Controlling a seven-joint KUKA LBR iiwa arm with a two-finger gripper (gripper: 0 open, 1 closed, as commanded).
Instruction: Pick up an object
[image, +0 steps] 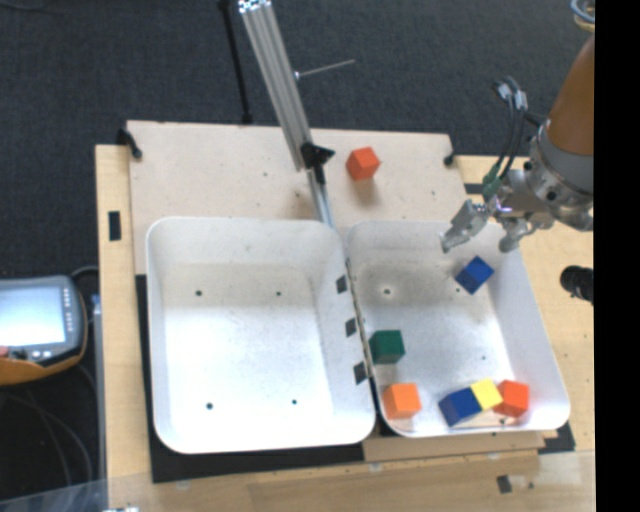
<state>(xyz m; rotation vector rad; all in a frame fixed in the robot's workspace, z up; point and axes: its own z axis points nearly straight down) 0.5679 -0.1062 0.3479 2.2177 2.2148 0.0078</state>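
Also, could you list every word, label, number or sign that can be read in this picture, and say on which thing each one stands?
No text can be read anywhere in this picture.
Device with a grey screen at the left edge: any marks on the screen are too blurred to read.
Coloured blocks, such as the blue block under the gripper and the orange block on the board: plain faces, no marks.
White bins: dark dots, no lettering.

No text, label, brand or number is legible anywhere; the grey device's (38, 318) screen is unreadable.
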